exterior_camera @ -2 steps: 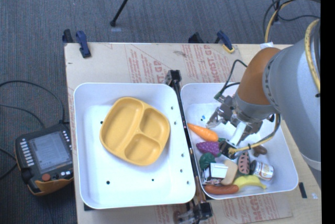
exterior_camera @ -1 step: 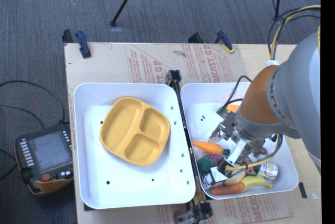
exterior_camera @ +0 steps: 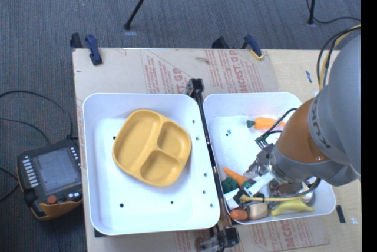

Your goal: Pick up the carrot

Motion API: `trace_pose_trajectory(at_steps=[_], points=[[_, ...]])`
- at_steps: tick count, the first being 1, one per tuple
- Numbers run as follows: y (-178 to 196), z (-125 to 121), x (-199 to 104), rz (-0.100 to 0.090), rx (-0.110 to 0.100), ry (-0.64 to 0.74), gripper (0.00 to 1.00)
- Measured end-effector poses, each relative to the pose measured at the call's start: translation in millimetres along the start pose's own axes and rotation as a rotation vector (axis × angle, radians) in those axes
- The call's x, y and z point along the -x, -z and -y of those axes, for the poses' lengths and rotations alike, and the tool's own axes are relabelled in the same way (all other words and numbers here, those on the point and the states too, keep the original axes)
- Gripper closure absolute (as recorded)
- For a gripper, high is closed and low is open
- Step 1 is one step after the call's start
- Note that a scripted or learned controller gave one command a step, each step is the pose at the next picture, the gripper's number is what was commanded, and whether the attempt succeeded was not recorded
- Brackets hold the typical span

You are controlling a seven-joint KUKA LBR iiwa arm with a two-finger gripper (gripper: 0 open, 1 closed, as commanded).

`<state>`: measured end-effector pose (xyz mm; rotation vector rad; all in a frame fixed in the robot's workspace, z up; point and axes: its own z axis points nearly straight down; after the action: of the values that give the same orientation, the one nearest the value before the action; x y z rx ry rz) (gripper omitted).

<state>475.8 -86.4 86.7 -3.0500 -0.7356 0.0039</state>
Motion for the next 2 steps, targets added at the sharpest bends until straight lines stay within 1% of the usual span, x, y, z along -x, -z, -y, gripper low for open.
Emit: trace_pose_trajectory(at_steps=[1, 2], points=[[105.2, -37.6, -130.6, -0.008, 0.003, -0.058, 0.0], [-1.8, -35.1, -71.9, 0.006, -0.009, 0.012, 0.0]])
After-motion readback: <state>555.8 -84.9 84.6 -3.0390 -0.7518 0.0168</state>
